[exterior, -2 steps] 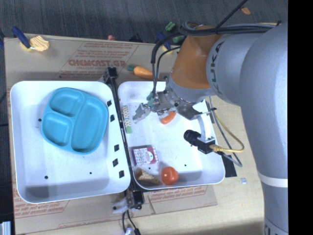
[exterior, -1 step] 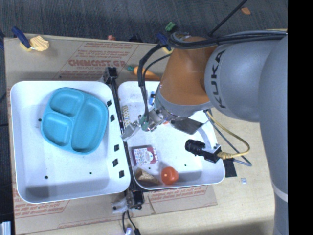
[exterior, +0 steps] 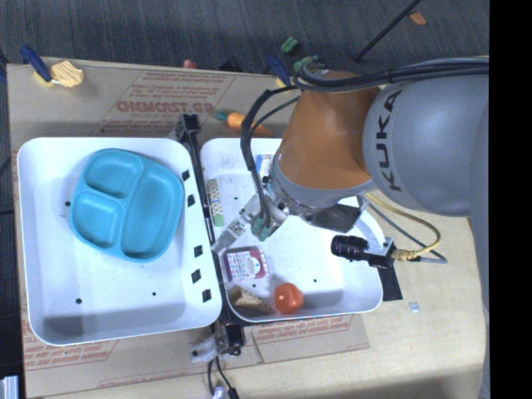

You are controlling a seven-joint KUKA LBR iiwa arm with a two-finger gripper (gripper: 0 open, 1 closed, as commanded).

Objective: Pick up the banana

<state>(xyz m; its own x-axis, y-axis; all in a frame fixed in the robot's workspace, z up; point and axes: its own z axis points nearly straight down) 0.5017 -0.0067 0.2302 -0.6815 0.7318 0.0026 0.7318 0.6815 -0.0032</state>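
Observation:
My gripper (exterior: 254,223) hangs low over the left part of the right bin (exterior: 332,293), close to the wall between the two bins. Its tip points down and to the left, just above a red and white packet (exterior: 246,264). The arm's orange band (exterior: 328,140) and grey body (exterior: 432,131) cover the middle and back of this bin and hide whatever lies under them. I see nothing between the gripper and the bin floor that I can name as the banana.
A blue divided plate (exterior: 126,202) lies in the left bin (exterior: 50,289). At the right bin's front lie a red round fruit (exterior: 288,298) and a brown item (exterior: 248,301). A black plug with a cable (exterior: 359,248) juts out beside the wrist. A small orange object (exterior: 236,120) sits behind the bins.

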